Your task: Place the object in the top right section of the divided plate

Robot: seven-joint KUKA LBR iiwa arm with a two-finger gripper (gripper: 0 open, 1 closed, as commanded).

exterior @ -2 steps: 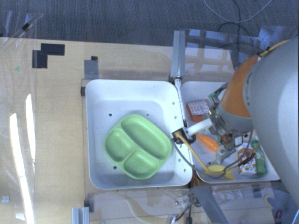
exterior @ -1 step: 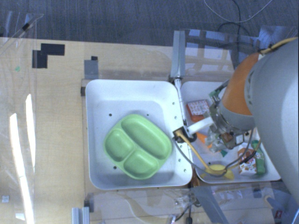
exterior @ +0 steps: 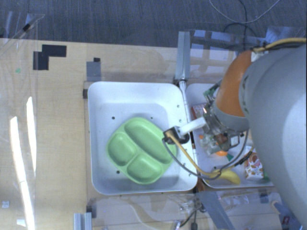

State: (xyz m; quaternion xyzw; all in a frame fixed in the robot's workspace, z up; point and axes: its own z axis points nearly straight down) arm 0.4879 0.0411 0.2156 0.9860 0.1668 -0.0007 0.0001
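A green divided plate with three sections lies tilted in the left white bin. All its sections look bare. My gripper hangs low over the left part of the right bin, just right of the wall between the bins. The wrist and arm cover most of it. Small items lie right under it: an orange piece and a green piece. Whether anything is held is hidden.
A yellow banana lies at the right bin's front edge. A printed packet sits to its right, and a red-printed packet lies near the divider. The arm covers much of the right bin.
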